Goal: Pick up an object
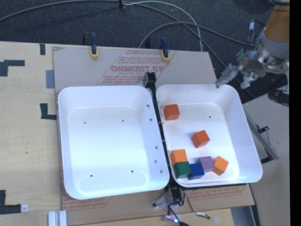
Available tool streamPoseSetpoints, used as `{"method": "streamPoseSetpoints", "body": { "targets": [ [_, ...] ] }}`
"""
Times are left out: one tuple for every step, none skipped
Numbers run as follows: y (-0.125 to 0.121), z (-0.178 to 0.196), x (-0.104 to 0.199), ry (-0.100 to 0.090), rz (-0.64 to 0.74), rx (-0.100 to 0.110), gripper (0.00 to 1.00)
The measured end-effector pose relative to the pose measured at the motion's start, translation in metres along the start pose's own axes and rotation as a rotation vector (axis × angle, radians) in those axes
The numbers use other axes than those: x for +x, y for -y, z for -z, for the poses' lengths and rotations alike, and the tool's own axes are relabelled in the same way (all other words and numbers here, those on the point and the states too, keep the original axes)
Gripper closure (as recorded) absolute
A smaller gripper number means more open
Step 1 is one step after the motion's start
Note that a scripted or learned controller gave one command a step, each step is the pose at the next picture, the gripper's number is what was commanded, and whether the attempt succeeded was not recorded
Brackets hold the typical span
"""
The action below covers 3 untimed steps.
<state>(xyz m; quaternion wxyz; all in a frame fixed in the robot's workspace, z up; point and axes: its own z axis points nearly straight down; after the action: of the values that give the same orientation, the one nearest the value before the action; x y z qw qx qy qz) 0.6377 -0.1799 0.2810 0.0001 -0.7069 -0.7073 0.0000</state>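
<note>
Bench (28, 140): wooden top with a cardboard sheet (136, 67) clamped at its far edge under both bins.
Left bin (66, 126): white, shallow, nothing inside to grasp.
Right bin (244, 126): white, holds every candidate object.
Arm (277, 27): orange band visible, positioned over the right bin's far right corner.
Gripper (232, 77): fingers spread apart, nothing between them, hanging just outside the bin rim.
Loose blocks: one orange block (171, 111) near the divider, one red-orange block (201, 138) mid-bin, both standing apart from neighbours.
Clustered blocks: orange cube (178, 155), green block (182, 168), blue block (196, 170), purple block (206, 162) and orange block at the near right (220, 165), touching or nearly so.
Risk, judged: a descent into the cluster could wedge a finger onto a neighbour and push blocks aside instead of gripping; a descent from the present spot could strike the rim.
Obstruction: the bin wall beside the cluster limits finger room; the two loose blocks look the safer targets.
Surroundings: cables (155, 13) on the dark floor beyond, well clear.
</note>
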Motion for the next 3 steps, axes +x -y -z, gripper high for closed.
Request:
{"method": "streamPoseSetpoints", "body": {
  "targets": [
    [0.017, -0.141, 0.009, -0.002, 0.0, 0.012, 0.0],
    [0.066, -0.194, 0.046, -0.001, 0.001, 0.004, 0.0],
    [0.11, -0.192, 0.077, 0.0, 0.0, 0.0, 0.0]
  ]
}}
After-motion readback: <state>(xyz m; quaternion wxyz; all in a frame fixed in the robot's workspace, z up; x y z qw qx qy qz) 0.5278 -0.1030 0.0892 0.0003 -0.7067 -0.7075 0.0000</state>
